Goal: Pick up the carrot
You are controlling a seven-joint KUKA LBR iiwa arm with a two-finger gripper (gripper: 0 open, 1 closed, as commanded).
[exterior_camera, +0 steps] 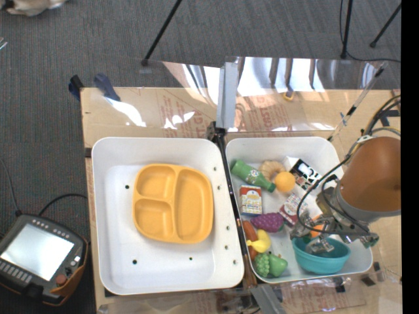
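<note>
End effector (322,242), opening unreadable, over teal bowl (321,257) near right bin's (262,142) front edge; carrot (249,229) well left.

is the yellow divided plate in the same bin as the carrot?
No, the yellow divided plate sits in the left bin, while the carrot lies in the right bin.

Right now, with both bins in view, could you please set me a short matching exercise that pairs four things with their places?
Things:
1. yellow three-compartment plastic plate
2. green plastic bottle
3. teal plastic bowl
4. orange toy carrot

Places:
A. near right corner of the right bin, under the tool
B. right bin's left wall, between the purple grapes and a yellow toy
C. middle of the left bin
D. far left part of the right bin

Pairs: 1-C, 2-D, 3-A, 4-B
</note>
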